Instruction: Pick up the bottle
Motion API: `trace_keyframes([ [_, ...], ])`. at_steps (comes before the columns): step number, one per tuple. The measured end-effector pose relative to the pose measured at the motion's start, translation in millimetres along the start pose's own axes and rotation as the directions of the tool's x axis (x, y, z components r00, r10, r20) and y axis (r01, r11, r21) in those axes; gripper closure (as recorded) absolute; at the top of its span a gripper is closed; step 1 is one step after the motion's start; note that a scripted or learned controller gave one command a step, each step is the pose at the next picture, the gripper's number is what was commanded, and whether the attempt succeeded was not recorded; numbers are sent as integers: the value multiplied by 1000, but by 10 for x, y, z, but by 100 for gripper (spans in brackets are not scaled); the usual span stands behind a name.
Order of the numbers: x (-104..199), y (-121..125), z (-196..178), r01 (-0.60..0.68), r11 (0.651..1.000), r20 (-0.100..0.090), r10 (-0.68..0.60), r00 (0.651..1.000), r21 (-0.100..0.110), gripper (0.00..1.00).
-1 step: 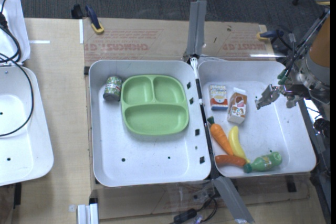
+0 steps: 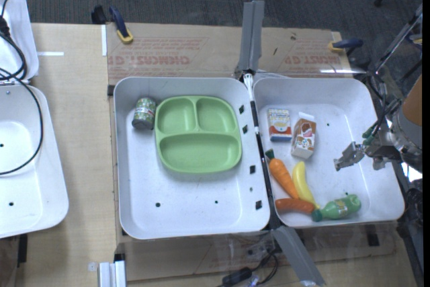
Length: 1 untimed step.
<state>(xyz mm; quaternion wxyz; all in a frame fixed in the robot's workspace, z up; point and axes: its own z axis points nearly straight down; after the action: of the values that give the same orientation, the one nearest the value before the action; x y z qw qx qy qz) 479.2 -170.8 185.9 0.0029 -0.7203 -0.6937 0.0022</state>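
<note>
Reaching: gripper [image 2: 348, 159] above right bin [image 2: 363, 101], fingers apparently released, grasping nothing.
Advice: descend over bottle [image 2: 338, 208], squeeze its body crosswise.

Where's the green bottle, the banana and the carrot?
green bottle [image 2: 338, 208], camera view, on its body.
banana [image 2: 302, 183], camera view, on its middle.
carrot [image 2: 282, 175], camera view, on the orange part.

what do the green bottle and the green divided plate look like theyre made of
Bottle: probably plastic, glossy; it shows a bright highlight along its green body, and it lies on its side in the right bin.
Divided plate: likely moulded plastic or silicone, matte; even pale green, soft rounded ridges between its three compartments, no sharp glare. It sits in the left bin.
</note>
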Motion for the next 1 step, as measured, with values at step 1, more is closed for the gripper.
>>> trace_keyframes([
  [1, -143, -14, 976, -140, 990, -1, 140, 990, -1, 0],
])
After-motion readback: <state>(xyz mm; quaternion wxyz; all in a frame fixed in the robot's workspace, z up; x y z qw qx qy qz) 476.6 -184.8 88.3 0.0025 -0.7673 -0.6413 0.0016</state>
